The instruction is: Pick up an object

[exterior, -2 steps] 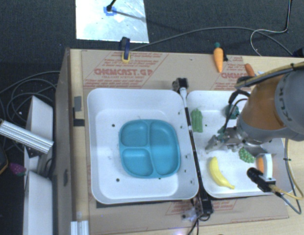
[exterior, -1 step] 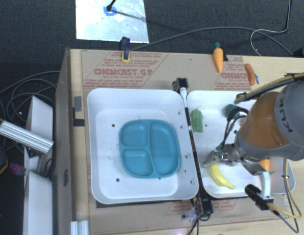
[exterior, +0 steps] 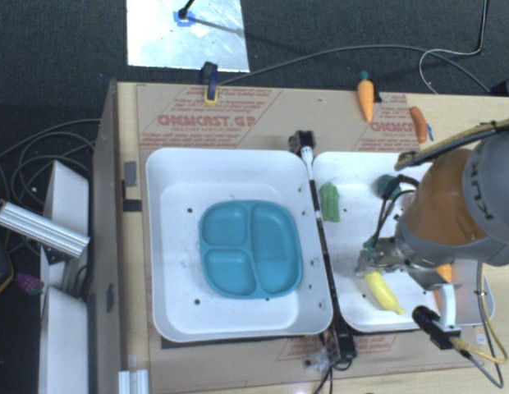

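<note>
Hovering with the gripper (exterior: 371,259) in the right bin (exterior: 353,314), just at twelve o'clock of the yellow banana (exterior: 382,291) (grip state impossible to tell); lifting nothing yet, pick remaining.

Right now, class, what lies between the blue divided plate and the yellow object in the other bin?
In the camera view, between the blue divided plate and the yellow object lie the two bins' adjoining white walls, then bare bin floor.
</note>
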Robot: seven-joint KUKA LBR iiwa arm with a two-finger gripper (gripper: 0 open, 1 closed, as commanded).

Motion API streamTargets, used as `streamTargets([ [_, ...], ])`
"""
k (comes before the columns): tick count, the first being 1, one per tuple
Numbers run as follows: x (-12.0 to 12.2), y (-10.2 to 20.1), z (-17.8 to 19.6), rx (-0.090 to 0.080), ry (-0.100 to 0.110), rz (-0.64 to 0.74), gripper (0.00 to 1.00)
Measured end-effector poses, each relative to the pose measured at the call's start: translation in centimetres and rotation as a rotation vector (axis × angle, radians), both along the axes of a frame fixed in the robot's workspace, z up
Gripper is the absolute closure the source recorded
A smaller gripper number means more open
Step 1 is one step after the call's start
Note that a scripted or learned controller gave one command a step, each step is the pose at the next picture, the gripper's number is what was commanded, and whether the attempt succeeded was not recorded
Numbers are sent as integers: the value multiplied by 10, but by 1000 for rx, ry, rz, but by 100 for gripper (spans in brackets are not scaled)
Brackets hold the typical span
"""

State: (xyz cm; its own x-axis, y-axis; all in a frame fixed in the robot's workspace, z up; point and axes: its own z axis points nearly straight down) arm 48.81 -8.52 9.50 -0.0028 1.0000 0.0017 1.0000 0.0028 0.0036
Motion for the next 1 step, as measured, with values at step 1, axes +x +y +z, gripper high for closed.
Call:
streamTargets([
  [1, 77, 55, 90, -1, 0, 1, 100],
])
